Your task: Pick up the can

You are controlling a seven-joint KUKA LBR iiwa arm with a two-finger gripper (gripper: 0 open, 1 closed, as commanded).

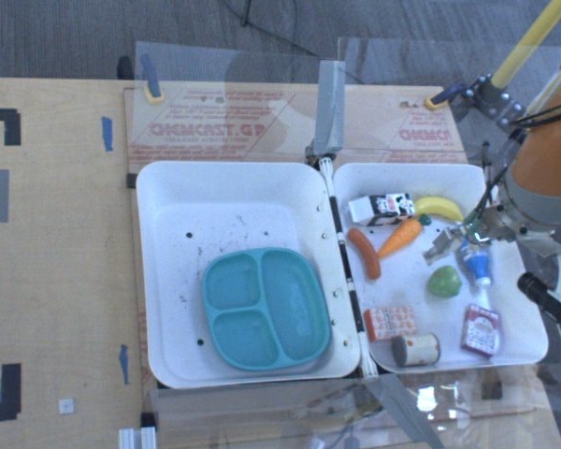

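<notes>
Lying on its side at the near edge of the right bin point(533, 340), the can point(417, 349) is the item to be taken: a short cylinder, pale cream body, dark reddish-brown end cap turned toward the view's left, long axis running roughly left to right across the bin. Location: front of the bin, close to the divider between the two bins, just beside and below a small red-and-white carton point(390, 321). Gripper point(453, 241): hangs over the middle of the right bin, above the can in the picture and somewhat to its right, well apart from it; whether it is spread or closed cannot be told, and nothing is seen held. Judgement: the coming move calls for travel toward the near-left corner of the bin, with the closing direction set across the can's short width. Neighbouring stock: green lime-like fruit point(443, 282), banana point(438, 208), carrot point(399, 238), sausage point(364, 253), blue-capped bottle point(477, 269), red packet point(481, 329). Left bin point(168, 195): teal divided plate point(264, 309).
</notes>
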